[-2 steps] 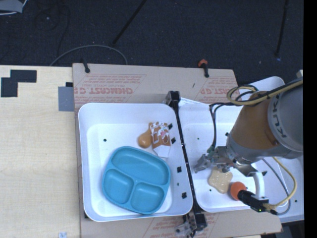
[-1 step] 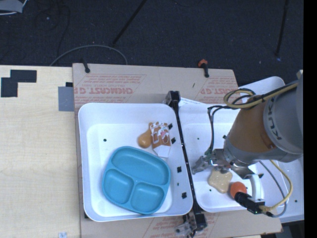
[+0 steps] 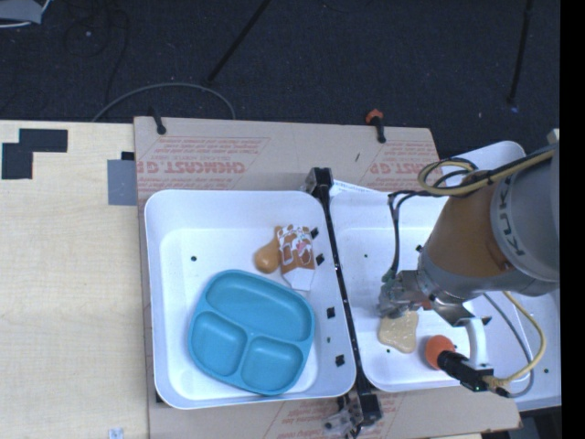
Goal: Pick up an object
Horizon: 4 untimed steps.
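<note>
End effector [image 3: 395,300] low in right bin [image 3: 364,238], right above pale tan piece [image 3: 399,334].
Grip state: can't tell from this angle. Tan piece lies on bin floor w/ small orange obj [image 3: 437,347] just beside it. Left bin [image 3: 183,245]: blue divided plate [image 3: 251,332].

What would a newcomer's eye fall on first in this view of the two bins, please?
The big blue divided plate in the left bin stands out most, with a small brown-and-white patterned item beside its far edge. In the right bin, the arm's gripper hangs over a pale tan flat piece.
</note>
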### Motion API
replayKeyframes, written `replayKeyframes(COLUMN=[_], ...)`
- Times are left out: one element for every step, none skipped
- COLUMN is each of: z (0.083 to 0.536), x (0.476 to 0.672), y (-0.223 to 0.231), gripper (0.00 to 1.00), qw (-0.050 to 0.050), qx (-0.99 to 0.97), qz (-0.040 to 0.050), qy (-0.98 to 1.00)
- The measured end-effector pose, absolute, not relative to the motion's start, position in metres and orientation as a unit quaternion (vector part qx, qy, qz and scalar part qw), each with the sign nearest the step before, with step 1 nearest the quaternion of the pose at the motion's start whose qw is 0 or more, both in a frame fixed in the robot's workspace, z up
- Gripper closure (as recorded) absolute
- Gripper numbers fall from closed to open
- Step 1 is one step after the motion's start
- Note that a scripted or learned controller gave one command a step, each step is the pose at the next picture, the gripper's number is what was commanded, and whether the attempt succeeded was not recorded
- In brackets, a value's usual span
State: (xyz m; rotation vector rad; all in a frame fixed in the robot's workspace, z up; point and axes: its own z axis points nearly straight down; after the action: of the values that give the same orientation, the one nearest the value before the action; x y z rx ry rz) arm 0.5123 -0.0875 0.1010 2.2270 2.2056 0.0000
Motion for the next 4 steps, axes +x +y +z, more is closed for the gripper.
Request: replayKeyframes(z=[0.152, 0.194, 0.242, 0.232], x=[0.521, 0.519, 0.516, 0.535], y=[-0.082, -0.08, -0.09, -0.039], gripper=[1.0, 1.0, 1.0, 1.0], qw=[0.0, 0.0, 0.001, -0.001], qx=[0.707, 0.707, 0.707, 0.706], qz=[0.0002, 0.0002, 0.0006, -0.0005], qy=[0.707, 0.707, 0.707, 0.709])
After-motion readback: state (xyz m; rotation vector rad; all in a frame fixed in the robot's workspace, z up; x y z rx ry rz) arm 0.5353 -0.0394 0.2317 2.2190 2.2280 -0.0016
